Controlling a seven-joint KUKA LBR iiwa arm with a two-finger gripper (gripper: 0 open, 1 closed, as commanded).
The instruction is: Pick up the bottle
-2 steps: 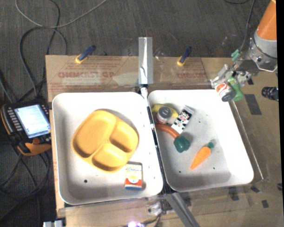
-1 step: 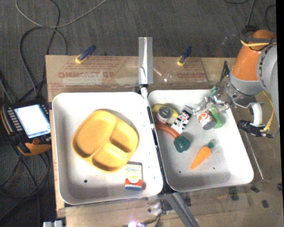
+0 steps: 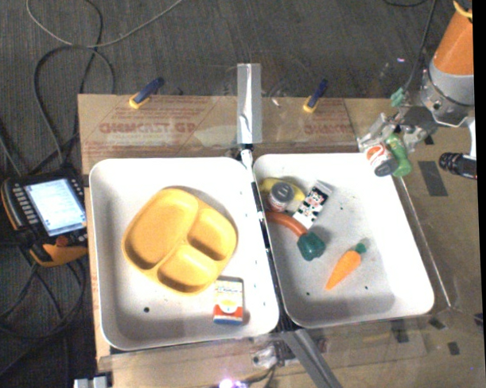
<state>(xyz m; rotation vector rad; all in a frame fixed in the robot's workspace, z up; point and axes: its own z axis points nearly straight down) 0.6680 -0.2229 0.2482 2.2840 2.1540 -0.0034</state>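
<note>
Arm (image 3: pixel 453 51) up at the top right, gripper (image 3: pixel 387 148) gripping the bottle (image 3: pixel 390 159) above the right bin's far right corner.

The gripper's fingers are clamped on a small bottle with a green body and a white and red end; the bottle hangs tilted, over the rim of the right bin (image 3: pixel 414 299). 2 white bins sit side by side. The left bin (image 3: pixel 112 313) has a yellow divided plate (image 3: pixel 181 239) in the middle and a small white and orange box (image 3: pixel 228 301) near its front edge. The right bin has a round tin (image 3: pixel 281 194), a black and white carton (image 3: pixel 313 203), a green-ended tool with an orange handle (image 3: pixel 302 236) and a carrot (image 3: pixel 343 265). A handheld screen (image 3: pixel 46 206) lies left of the bench.
</note>
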